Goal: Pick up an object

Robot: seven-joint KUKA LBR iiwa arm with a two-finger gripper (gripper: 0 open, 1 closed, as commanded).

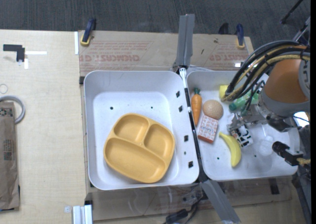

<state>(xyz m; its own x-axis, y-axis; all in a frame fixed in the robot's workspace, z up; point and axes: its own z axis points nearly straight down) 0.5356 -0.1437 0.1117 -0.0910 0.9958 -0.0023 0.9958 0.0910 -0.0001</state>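
In the right bin (256, 168) lie a carrot (196, 107), a tan egg-shaped object (213, 109), a small red-and-white box (208, 129) and a banana (233, 148). A yellow object (223, 91) peeks out near the bin's far wall, partly behind the cables. My gripper (242, 134) hangs low over the right bin, just right of the banana's upper end and below the egg-shaped object. Its black-and-white fingertips point down toward the bin floor with nothing visibly between them.
The left bin (98, 119) holds a yellow divided plate (139, 147). A grey divider post (186, 40) stands behind the seam between the bins. Black cables (256, 65) arc over the right bin's far right corner. Cardboard (133, 50) lies behind the bins.
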